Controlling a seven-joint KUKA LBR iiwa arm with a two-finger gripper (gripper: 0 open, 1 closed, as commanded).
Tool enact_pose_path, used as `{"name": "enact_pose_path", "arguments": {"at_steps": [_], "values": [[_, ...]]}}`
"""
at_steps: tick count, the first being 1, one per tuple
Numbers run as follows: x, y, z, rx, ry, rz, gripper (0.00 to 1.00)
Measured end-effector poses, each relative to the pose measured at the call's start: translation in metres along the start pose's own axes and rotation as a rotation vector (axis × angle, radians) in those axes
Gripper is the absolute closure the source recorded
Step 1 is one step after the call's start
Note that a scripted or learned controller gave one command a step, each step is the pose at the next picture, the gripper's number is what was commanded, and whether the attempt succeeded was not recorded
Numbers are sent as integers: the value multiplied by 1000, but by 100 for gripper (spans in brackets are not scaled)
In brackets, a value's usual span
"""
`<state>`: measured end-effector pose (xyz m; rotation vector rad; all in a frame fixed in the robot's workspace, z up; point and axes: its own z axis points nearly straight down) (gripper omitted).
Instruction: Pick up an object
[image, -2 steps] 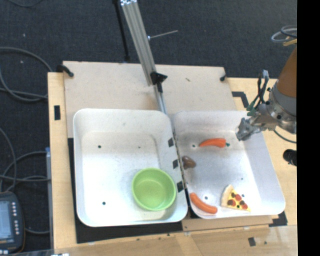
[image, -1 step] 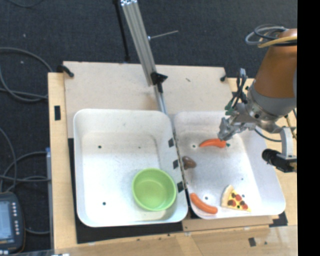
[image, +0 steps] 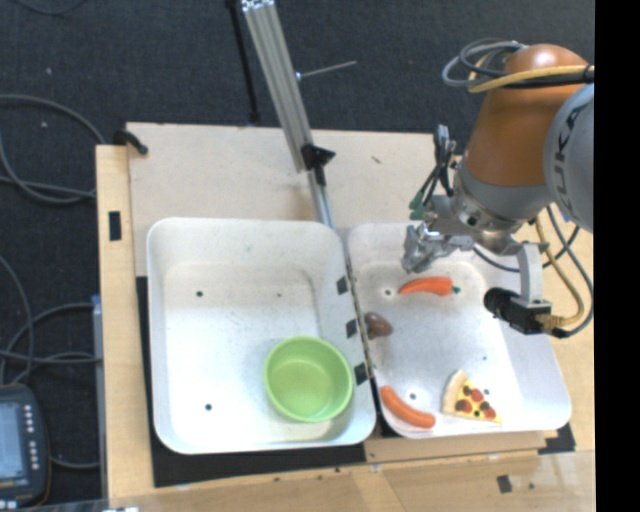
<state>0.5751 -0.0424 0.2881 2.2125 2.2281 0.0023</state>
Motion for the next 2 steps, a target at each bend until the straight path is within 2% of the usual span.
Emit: {"name": "enact_pose_path", "arguments": {"at_steps": [1,2], "values": [[44,8,2,0,-1,1,100],[93,5,12,3,0,1,100]]}}
